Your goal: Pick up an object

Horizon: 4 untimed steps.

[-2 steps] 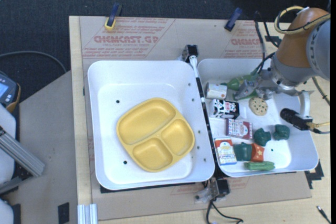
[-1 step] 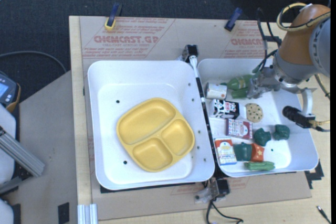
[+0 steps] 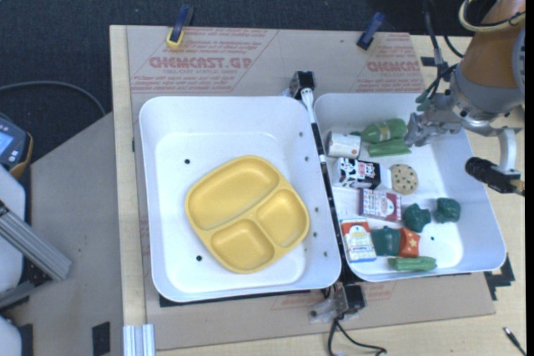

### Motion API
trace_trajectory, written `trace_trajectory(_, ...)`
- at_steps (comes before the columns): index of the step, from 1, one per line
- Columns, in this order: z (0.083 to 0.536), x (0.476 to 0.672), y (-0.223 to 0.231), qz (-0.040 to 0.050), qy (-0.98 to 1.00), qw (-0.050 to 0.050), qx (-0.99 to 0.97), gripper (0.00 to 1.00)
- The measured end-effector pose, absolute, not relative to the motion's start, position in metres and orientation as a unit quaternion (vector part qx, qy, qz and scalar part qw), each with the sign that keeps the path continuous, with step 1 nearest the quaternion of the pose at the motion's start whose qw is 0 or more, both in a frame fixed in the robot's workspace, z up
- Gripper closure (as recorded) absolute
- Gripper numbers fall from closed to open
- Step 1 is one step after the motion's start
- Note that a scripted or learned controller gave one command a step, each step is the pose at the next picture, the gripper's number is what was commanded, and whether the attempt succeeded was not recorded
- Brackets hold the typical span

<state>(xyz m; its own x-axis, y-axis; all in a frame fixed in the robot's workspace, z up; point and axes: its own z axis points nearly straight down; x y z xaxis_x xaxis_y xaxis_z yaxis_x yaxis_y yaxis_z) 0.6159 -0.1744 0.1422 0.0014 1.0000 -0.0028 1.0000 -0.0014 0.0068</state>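
My gripper (image 3: pixel 423 130) hangs low over the upper right part of the right bin (image 3: pixel 480 204), under the grey arm with its orange band. It sits right beside the right end of a green bottle (image 3: pixel 384 131), and whether it touches the bottle I cannot tell. A green pepper-like piece (image 3: pixel 387 149) lies just below the bottle. A white can (image 3: pixel 343 146), a black-and-white carton (image 3: pixel 359 172) and a round cookie (image 3: pixel 404 178) lie nearby to the left and below.
Lower in the right bin lie a red-and-white box (image 3: pixel 380 204), two dark green lumps (image 3: pixel 415 218) (image 3: pixel 447 209), an orange carton (image 3: pixel 357 239) and a green cucumber (image 3: pixel 411 263). The left bin (image 3: pixel 167 137) holds a yellow divided plate (image 3: pixel 246 213).
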Motion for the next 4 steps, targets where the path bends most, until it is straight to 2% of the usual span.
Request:
trace_trajectory(1,0.204,0.62,-0.168,0.0023,0.708,0.004,0.706,1.0)
trace_trajectory(2,0.227,0.621,-0.168,0.0016,0.708,0.003,0.707,1.0)
trace_trajectory(3,0.219,0.602,-0.119,-0.0003,0.709,-0.002,0.706,1.0)
trace_trajectory(4,0.227,0.586,-0.06,-0.0001,0.709,-0.002,0.705,1.0)
